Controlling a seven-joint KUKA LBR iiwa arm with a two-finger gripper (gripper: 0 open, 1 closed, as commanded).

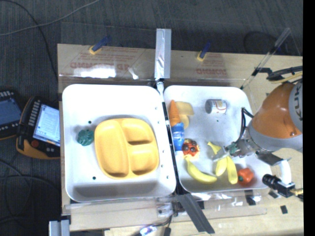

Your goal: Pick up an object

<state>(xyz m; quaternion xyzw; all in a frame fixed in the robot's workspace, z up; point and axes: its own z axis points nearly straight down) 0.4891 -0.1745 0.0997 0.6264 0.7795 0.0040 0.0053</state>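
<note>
**Gripper low over the banana cluster in the right bin**

From the camera above the bench, we see the arm (275,119) reaching in from the right, with the gripper (235,148) down inside the right bin (231,93), close to the near-right group of toy food. We cannot tell how its fingers stand; they are too small and dark against the clutter.

We judge this to be the approach step: nothing shows between the fingers, so no object is picked yet. The likeliest target is the small yellow banana (225,164) just beside the gripper on its near side, with a red pepper (245,175) to its right and a larger banana (199,173) to its left. The small banana's long axis runs roughly near to far, tilted slightly, its far tip pointing towards the gripper.

The next move calls for centring the fingers across that axis, then closing and lifting.

In the left bin (78,98) lie a yellow divided tray (127,147) and a green object (85,137).
</note>
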